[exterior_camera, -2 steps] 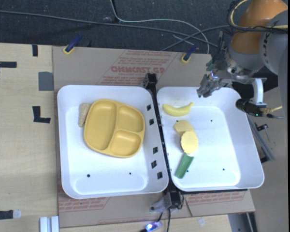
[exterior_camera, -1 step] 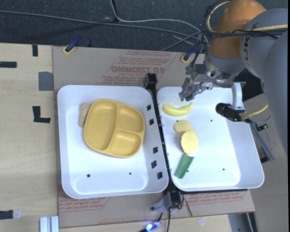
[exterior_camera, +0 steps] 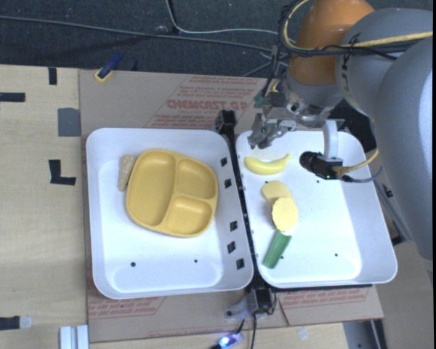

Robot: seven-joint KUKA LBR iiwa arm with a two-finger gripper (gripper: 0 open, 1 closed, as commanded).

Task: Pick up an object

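Camera view: the gripper (exterior_camera: 265, 138) hangs over the far-left corner of the right bin (exterior_camera: 349, 257), just above a yellow banana (exterior_camera: 266, 165) that lies near that bin's far edge, close to the divider between the two bins. Nothing is visible between the fingers, and I cannot tell whether the jaws are apart or together; they are small and dark against the arm's wrist.

Toward the middle of the right bin sit two pale yellow pieces (exterior_camera: 280, 203), touching each other, and a green piece (exterior_camera: 276, 249) lies just nearer the bin's near edge, one end against the lower yellow piece. The left bin (exterior_camera: 160, 275) carries a yellow divided plate (exterior_camera: 171, 192), with a tan sponge-like piece (exterior_camera: 126, 171) at its left side, partly under it.

The step in hand looks like the approach: the arm is poised over the banana, not yet gripping. The next move likely calls for a straight descent with the jaws straddling the banana's narrow width, then closing and lifting clear of the bin wall.
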